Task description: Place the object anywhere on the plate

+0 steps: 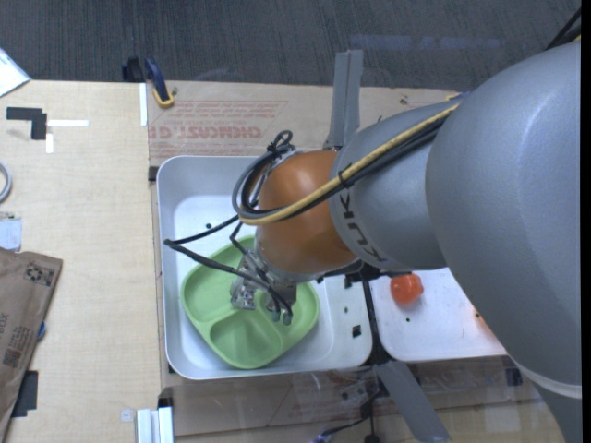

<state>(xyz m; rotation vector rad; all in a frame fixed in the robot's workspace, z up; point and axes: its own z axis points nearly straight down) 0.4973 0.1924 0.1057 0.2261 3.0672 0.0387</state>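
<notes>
A light green divided plate [220, 338] lies in the left white bin [167, 247], towards its front. My gripper [263, 303] hangs low over the plate's middle, under the orange wrist band [295, 215]. Its two metal fingertips stand apart and open, and only green plate shows between them. A small red-orange round object [406, 289] rests in the right bin [443, 332], close to the wall between the bins and just clear of the arm. The arm hides the plate's far right part and most of the right bin.
Black and yellow cables [254, 192] loop off the wrist over the left bin's back half. A cardboard sheet [222, 123] lies behind the bins. On the bench to the left are a brown paper bag [23, 321] and tape marks.
</notes>
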